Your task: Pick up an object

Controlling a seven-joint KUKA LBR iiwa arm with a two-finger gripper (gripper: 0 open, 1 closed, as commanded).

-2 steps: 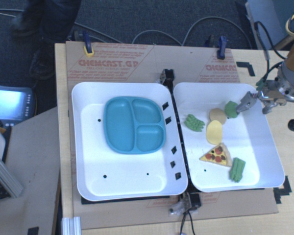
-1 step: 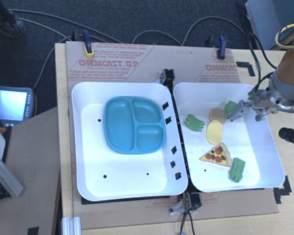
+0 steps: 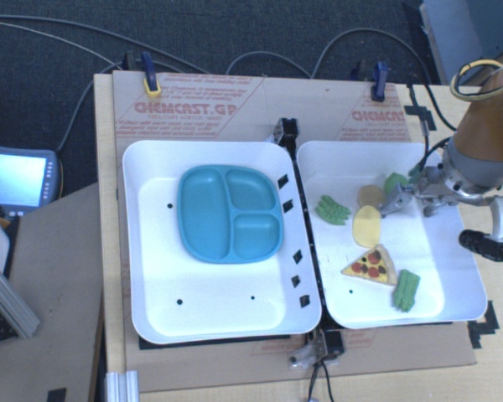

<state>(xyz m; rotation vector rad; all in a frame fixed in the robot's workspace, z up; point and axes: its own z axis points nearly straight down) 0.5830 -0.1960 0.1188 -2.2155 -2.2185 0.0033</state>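
A: Both white bins (image 3: pixel 151 249) look like smooth plastic with a slight sheen, and the blue sectioned tray (image 3: pixel 230 213) reads as matt plastic

B: Agreed, and the bench board (image 3: pixel 109 224) beneath is flat, papery cardboard, printed in red. The pizza slice (image 3: pixel 370 266) and green pieces (image 3: pixel 405 290) look like dull moulded plastic; the gripper (image 3: pixel 394 201) shows grey metal

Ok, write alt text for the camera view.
The arm's claw reaches into the right bin among toy food: a pizza slice, a yellow piece and green pieces. The left bin holds a blue plate.
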